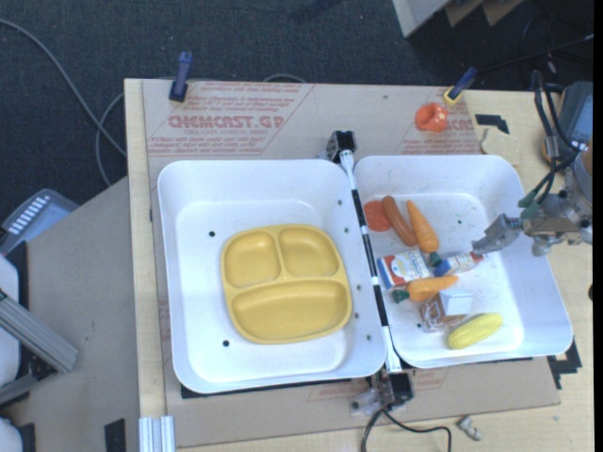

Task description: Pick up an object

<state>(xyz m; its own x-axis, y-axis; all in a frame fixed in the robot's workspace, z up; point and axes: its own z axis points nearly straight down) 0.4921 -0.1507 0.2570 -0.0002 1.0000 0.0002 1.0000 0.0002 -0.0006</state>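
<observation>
You are bringing the gripper (490,240), its state I cannot tell, over the right bin (537,290); centre on the yellow corn (474,330), lying apart at lower right.

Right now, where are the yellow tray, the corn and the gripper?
yellow tray (285,282), camera view, on the ridge between its compartments.
corn (474,330), camera view, on the middle of the cob.
gripper (486,243), camera view, at its fingertips.
</observation>
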